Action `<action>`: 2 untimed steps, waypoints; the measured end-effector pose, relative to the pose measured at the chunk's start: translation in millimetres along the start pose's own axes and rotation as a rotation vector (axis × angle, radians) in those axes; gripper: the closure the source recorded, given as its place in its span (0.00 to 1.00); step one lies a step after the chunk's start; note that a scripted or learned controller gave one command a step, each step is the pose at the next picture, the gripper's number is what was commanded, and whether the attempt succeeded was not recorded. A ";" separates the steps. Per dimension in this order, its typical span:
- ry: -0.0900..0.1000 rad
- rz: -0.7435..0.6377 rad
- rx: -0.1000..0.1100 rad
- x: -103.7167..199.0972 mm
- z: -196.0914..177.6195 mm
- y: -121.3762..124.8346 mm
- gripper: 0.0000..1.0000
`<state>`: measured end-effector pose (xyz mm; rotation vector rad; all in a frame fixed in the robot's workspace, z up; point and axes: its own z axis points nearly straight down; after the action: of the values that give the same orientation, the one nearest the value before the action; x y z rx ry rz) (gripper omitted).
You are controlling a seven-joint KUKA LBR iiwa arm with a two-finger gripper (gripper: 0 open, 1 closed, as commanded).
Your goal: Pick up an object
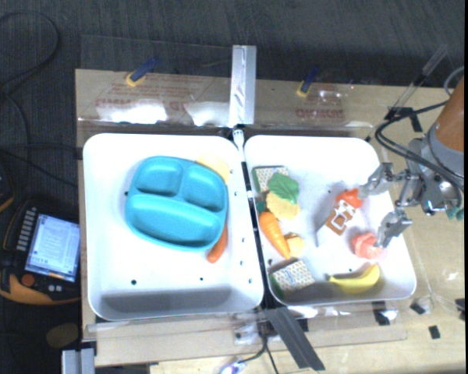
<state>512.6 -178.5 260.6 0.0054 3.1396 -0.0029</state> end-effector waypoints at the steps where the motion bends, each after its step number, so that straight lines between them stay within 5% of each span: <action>1: 0.000 0.308 0.000 -5.3 166.5 37.9 0.00; 2: -0.012 0.601 -0.002 -55.6 170.4 78.8 0.00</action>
<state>568.8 -100.3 90.2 0.9309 2.9858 0.0007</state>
